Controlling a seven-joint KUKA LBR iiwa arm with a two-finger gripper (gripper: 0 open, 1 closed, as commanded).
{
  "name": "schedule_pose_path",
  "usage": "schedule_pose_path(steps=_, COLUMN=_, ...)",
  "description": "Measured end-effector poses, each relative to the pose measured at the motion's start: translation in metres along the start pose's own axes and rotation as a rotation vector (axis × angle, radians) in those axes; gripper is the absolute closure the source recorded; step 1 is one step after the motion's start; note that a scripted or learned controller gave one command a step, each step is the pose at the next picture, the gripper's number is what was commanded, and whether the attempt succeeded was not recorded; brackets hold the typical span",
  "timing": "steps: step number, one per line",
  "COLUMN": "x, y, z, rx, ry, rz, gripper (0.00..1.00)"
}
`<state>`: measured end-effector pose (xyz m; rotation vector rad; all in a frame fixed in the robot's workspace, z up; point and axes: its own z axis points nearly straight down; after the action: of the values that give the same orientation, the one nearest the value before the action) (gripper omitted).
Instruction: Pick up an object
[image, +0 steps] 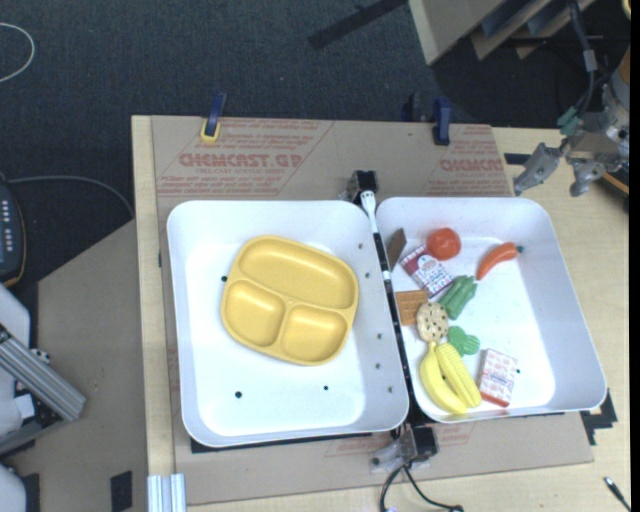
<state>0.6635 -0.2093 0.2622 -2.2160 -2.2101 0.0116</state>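
Brown board (300, 150) under both bins reads "CHEMCAST GP" in red.

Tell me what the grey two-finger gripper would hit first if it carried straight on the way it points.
Probably the right shallow white bin at its far rim, then the orange carrot-shaped toy; how high the gripper hangs is unclear.

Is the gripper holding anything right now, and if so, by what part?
Nothing is held. The gripper sits at the upper right, beyond the right bin, with nothing between its fingers. The banana and the other toys lie in that bin.
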Motion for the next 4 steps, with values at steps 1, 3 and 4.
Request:
schedule_pose_path(steps=1, x=0.001, y=0.002, z=-0.009, rx=-0.014, ry=-0.003, rz=-0.003, gripper=0.0)
schedule_pose_path(steps=3, x=0.009, y=0.011, z=0.102, rx=-0.009, ry=-0.002, rz=-0.005, gripper=0.0)
schedule_pose_path(steps=4, x=0.01, y=0.013, z=0.145, rx=-0.008, ry=-0.002, rz=-0.005, gripper=0.0)
